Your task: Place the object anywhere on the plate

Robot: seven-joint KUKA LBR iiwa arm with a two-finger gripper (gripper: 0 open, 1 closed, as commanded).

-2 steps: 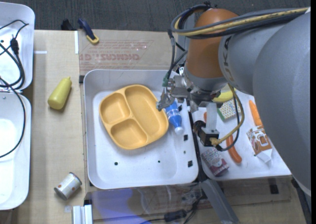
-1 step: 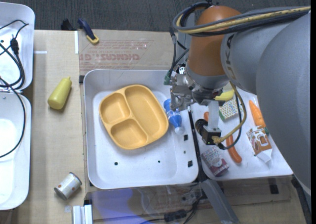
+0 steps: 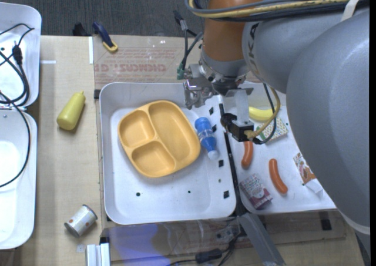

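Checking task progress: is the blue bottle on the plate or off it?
Off it. The blue bottle lies on its side on the bin floor, at the yellow plate's right edge.

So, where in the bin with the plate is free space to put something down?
The white floor of the left bin in front of the yellow plate is bare. It is crowded by the blue bottle and the pincer.

This is a robotics lab, not a home. A grey industrial arm reaches over shallow white bins on a cardboard-covered counter. Loose black cables and toy food, like plastic sausages, lie about.
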